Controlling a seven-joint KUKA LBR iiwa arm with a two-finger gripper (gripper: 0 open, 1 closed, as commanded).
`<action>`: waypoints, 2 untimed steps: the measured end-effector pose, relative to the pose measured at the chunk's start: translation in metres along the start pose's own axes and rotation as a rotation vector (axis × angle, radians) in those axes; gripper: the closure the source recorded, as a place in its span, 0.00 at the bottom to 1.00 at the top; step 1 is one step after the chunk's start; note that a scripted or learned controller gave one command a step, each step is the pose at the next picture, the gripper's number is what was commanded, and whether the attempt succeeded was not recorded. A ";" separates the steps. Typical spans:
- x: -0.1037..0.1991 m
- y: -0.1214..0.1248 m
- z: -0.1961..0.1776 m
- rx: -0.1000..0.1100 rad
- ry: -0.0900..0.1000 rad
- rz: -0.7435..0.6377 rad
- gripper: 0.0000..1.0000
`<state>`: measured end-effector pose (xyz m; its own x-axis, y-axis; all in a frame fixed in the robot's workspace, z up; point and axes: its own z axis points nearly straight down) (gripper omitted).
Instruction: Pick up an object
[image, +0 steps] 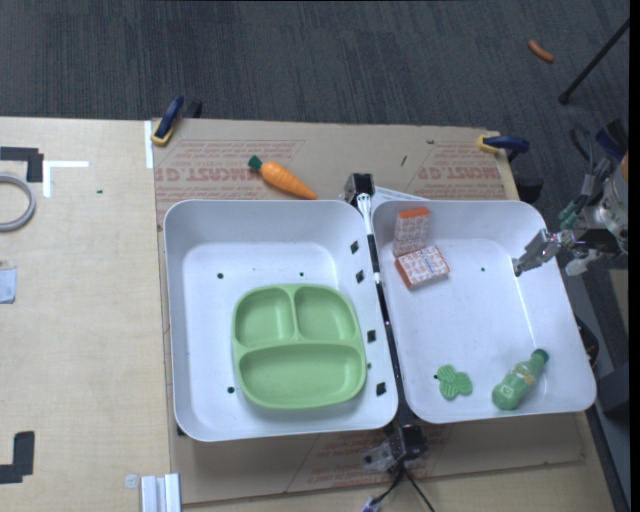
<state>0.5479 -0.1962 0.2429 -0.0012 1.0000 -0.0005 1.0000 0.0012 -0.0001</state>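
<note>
Gripper sits at the right bin's three o'clock rim, nothing in it (can't tell how wide it's spread). Green bottle lies at five o'clock; I'd drop straight over its middle.

two bins, one plate, one carrot

You have open floor through the middle of the right bin: two small boxes crowd its far left corner, a green bottle and a green scrap its near edge. A green divided plate takes up most of the left bin.
</note>
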 end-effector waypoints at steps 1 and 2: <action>0.065 0.040 0.056 0.001 0.001 -0.126 0.00; 0.085 0.077 0.144 -0.004 0.000 -0.050 0.00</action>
<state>0.6251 -0.1114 0.0993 -0.0512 0.9987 -0.0007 0.9987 0.0512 0.0041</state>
